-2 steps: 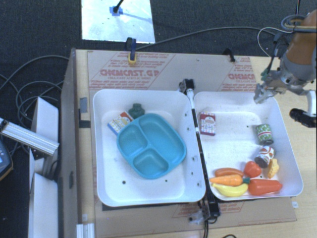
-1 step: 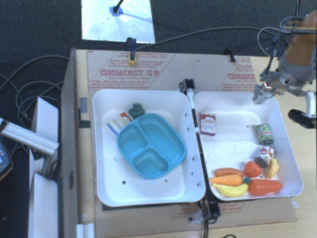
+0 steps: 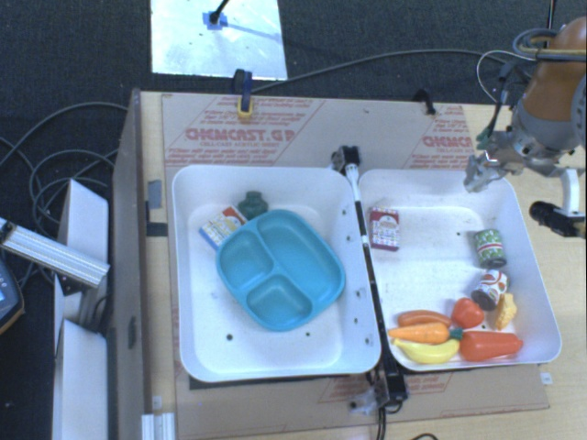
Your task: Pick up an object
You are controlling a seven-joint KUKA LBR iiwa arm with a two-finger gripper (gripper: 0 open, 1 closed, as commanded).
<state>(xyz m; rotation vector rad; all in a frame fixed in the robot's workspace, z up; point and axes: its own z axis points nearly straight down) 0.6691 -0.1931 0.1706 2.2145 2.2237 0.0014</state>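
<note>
My gripper (image 3: 481, 170) hangs over the far right corner of the right bin (image 3: 431, 204), with nothing seen in it. Well below it in that bin stand a green can (image 3: 490, 247) and a brown and white piece (image 3: 491, 289). A red and white box (image 3: 384, 228) lies near the bin's left wall. Toy food crowds the near right corner: a red tomato (image 3: 467, 313), a yellow piece (image 3: 505, 311), two orange carrots (image 3: 421, 319), a banana (image 3: 427, 350) and a long red pepper (image 3: 491, 344).
The left bin (image 3: 197, 337) holds a blue divided plate (image 3: 280, 269), a dark green toy (image 3: 252, 204) and a small striped box (image 3: 221, 227). A black clamp bar (image 3: 362, 236) runs along the seam between the bins. Cables trail behind the bench.
</note>
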